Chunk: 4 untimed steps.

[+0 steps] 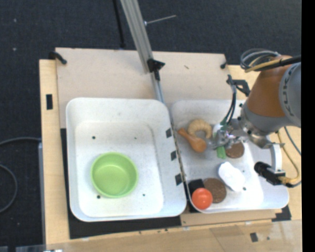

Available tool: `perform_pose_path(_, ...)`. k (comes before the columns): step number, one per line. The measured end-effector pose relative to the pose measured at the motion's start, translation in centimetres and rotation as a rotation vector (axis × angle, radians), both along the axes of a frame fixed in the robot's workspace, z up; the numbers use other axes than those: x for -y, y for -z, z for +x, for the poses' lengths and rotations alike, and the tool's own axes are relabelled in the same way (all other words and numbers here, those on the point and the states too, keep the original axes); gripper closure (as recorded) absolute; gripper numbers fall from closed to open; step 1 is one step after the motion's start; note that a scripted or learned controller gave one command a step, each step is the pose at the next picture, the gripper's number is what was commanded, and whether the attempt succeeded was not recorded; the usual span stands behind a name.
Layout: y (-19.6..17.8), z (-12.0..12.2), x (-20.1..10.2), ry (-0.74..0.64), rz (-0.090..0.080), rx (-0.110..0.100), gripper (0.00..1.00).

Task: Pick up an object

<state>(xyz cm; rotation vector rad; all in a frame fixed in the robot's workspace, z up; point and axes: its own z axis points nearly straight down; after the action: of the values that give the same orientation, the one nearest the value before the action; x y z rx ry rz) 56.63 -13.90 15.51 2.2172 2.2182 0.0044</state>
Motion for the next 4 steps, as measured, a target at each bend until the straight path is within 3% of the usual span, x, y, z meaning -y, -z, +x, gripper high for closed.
perform_pose_path(1, -5.4, 0.2, 0.2, -0.002, -0.001, 0.002, 1.00)
perform_pose_path(4, -8.6, 2.6, -16.0, -0.008, 0.004, -0.003, 1.00)
